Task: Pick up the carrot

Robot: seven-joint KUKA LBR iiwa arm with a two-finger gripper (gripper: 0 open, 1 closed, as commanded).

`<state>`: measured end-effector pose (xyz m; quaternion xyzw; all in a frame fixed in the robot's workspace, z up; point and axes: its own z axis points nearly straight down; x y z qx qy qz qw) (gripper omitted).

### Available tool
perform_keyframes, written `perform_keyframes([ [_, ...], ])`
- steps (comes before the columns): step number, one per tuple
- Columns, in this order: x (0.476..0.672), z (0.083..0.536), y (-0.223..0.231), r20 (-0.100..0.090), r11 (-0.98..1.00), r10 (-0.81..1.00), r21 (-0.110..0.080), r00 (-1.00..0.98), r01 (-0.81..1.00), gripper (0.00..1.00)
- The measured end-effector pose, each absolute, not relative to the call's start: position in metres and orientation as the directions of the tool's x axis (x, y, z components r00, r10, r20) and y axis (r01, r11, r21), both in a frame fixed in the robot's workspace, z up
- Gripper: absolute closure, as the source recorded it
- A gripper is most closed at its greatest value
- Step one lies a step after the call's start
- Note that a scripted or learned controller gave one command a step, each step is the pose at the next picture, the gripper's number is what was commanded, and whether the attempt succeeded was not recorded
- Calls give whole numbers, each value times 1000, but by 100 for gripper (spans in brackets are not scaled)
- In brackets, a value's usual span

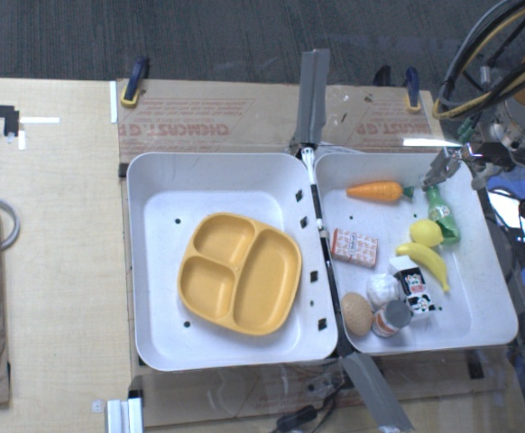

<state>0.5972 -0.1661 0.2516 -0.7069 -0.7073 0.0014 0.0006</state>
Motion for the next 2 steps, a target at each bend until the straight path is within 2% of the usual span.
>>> perform_keyframes([
  [1, 659, 189, -114, -2, -28, 1000, -1, 28, 1000, 0],
  [2, 658, 189, -111, -2, 237, 971, -1, -237, 971, 0],
])
